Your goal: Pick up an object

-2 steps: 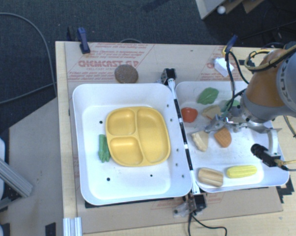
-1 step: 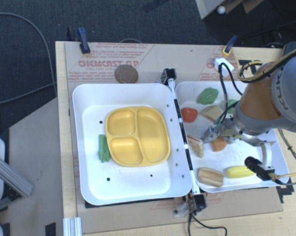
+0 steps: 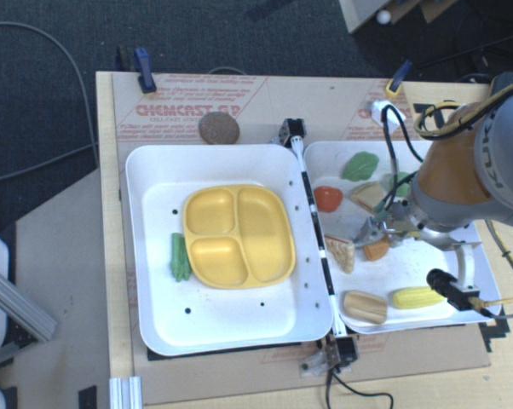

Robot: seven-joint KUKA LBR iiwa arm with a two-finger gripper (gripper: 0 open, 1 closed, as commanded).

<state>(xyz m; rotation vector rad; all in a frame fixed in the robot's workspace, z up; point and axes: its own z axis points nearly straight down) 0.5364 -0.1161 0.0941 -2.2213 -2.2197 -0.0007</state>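
**Q:** How is your arm posed?

**A:** I reach in from the right over the right bin (image 3: 487, 267). My grey forearm and orange band (image 3: 448, 173) slant down toward that bin's middle, and my end effector (image 3: 383, 228) sits low there. Whether it is spread or pressed together, I cannot tell; the wrist hides it.

**Q:** What lies around you in that bin?

**A:** An orange piece (image 3: 375, 250) lies just below my end effector, seemingly touching it, though I cannot tell if anything is pinched. A bread slice (image 3: 341, 254) is just left of that piece, near the bin's left wall. A red tomato (image 3: 328, 198) lies above the slice, a tan piece (image 3: 369, 196) beside it, and a green leaf (image 3: 360, 166) near the bin's far edge. A bread roll (image 3: 364, 307) and yellow corn (image 3: 417, 297) rest along its near edge.

**Q:** And beyond that bin?

**A:** The left bin (image 3: 146, 254) holds a yellow divided plate (image 3: 238, 234), with a green pod (image 3: 181, 256) just left of the plate.
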